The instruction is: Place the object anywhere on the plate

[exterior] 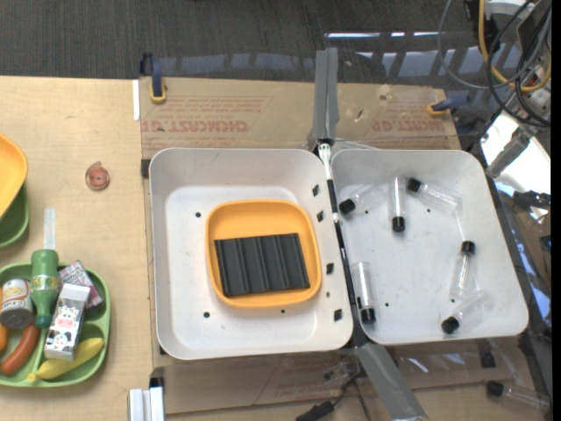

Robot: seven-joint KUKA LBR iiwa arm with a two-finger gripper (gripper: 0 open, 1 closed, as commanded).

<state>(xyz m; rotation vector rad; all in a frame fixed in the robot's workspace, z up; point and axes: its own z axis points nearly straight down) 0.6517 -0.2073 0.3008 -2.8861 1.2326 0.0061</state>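
An orange plate (263,211) with rounded corners lies in the middle of the left white bin (175,235). A dark grey ridged rectangular block (263,264) rests flat on the plate, well inside its rim. In the right white bin (500,235) several clear tubes with black caps are scattered: one upright-looking near the top (397,207), one along the left wall (362,292), one at the right (462,266).
Left of the bins, on the wooden bench, stands a green tray (92,358) with toy food and a small bottle. A yellow bowl (9,178) pokes in at the left edge. A small pink disc (97,177) lies nearby. Cables (504,33) hang at the top right.
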